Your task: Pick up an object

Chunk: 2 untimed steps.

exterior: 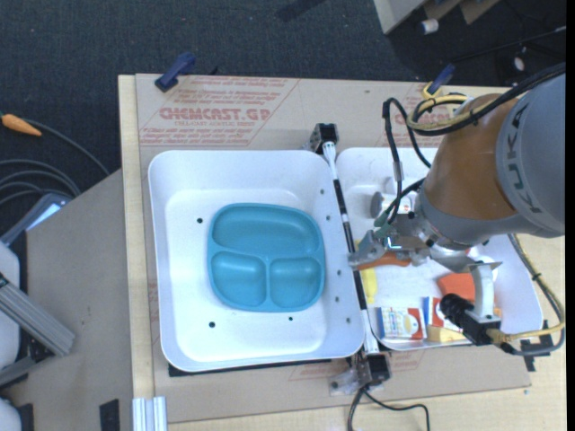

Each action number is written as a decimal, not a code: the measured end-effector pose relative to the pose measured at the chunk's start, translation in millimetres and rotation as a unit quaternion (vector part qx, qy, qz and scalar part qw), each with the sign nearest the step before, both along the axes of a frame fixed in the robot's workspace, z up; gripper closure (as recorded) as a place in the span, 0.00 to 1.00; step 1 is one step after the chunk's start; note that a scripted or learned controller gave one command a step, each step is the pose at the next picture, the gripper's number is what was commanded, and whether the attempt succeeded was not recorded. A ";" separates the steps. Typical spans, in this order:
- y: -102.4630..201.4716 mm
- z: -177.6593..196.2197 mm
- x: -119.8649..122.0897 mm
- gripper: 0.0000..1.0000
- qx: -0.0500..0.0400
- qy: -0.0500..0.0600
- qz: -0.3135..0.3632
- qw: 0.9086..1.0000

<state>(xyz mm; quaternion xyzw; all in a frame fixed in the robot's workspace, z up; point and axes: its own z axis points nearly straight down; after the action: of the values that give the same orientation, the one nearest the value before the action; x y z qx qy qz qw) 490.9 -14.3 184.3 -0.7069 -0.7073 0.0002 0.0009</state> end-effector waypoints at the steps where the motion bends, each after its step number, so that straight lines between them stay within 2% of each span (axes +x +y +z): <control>1: -16.7 48.9 -11.8 1.00 -0.001 0.000 0.000 1.000; 2: -24.0 70.3 -11.5 1.00 -0.001 -0.001 0.000 1.000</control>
<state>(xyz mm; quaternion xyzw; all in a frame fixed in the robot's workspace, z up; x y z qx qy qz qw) 479.4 -38.3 254.6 -0.7069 -0.7073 -0.0001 -0.0002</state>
